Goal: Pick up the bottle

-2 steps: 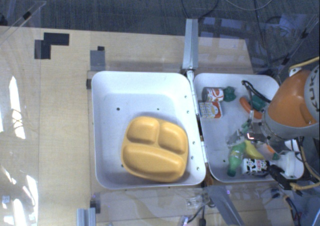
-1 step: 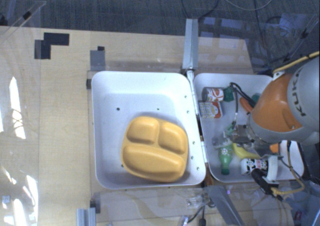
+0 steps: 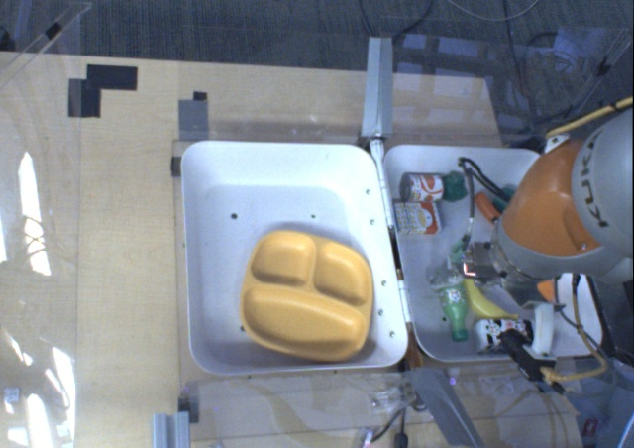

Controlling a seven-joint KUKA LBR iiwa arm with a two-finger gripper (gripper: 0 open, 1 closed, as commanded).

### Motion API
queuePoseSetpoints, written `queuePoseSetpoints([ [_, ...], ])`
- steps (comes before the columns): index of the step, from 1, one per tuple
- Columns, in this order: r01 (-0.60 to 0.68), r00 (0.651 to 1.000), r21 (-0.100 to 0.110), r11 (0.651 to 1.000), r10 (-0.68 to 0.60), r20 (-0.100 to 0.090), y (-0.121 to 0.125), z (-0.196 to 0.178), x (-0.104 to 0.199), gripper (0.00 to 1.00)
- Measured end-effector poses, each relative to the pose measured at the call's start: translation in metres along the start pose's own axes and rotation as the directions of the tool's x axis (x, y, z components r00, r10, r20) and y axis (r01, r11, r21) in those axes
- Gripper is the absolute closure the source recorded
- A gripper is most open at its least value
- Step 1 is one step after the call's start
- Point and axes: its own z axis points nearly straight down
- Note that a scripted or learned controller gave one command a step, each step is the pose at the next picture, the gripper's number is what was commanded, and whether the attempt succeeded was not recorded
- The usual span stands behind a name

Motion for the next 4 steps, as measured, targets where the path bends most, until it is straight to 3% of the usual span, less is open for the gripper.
queuePoseSetpoints([
  [1, -0.222, 0.975, 0.019, 0.975, 0.222, 0.003, -0.008, -0.084, 0.080, 1.00],
  [2, -0.720, 0.694, 0.016, 0.694, 0.720, 0.016, -0.010, -0.083, 0.099, 1.00],
  [3, -0.539, 0.842, 0.018, 0.842, 0.539, 0.011, -0.012, -0.100, 0.102, 1.00],
  [4, -0.752, 0.659, 0.015, 0.659, 0.752, 0.017, -0.016, -0.101, 0.136, 1.00],
])
